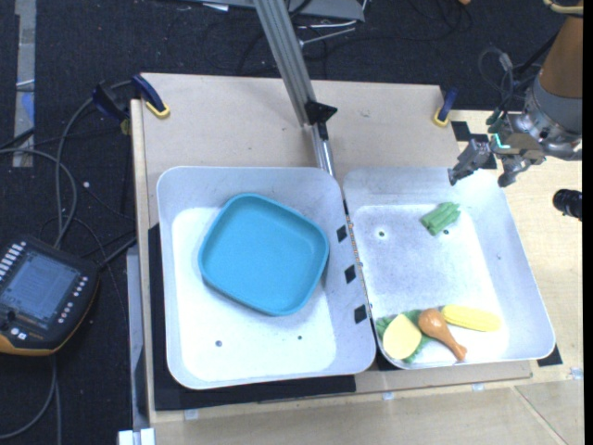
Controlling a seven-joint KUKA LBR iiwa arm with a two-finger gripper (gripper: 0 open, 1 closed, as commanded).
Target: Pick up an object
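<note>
Grey arm (562,72) reaching in from the right (orange band above the wrist), gripper (489,167) fingers spread apart, holding nothing

Open, empty pincer (485,167) hovers above right bin (519,248), near green toy (440,218).

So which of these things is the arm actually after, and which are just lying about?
Could be picked:
green piece, yellow piece, orange piece, pale round piece, blue plate. The gripper hovers at the right bin's far edge, holding nothing.

Lying about:
handheld controller, cables, clamps, metal pole.
</note>
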